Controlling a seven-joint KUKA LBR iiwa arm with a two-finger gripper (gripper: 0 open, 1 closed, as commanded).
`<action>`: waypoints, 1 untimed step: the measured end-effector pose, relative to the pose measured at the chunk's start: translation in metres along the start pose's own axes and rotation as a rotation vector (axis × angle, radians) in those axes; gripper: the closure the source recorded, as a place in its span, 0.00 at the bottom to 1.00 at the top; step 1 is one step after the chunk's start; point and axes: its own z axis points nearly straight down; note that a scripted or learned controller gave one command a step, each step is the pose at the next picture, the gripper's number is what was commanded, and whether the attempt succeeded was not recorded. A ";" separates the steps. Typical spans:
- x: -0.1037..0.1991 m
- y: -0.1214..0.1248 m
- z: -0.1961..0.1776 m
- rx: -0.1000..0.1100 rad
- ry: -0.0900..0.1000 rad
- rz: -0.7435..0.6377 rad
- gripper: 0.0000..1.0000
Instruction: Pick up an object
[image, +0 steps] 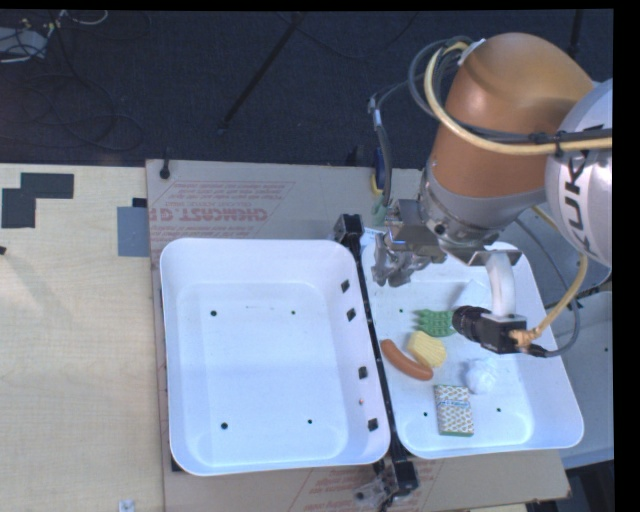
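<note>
right bin (560, 420): sausage (406, 361) left of corn (427, 349) | sponge (453, 409) nearest, seemingly

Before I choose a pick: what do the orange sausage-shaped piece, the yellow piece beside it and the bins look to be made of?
Sausage-shaped piece: likely moulded plastic, smooth with a slight sheen, uniform orange-red. Yellow piece: probably plastic too, with a bumpy, corn-like surface; too small to be sure. Bins: thin white plastic, glossy, with rounded formed rims.
</note>
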 end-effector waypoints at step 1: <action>-0.006 -0.068 0.055 0.013 0.001 -0.006 1.00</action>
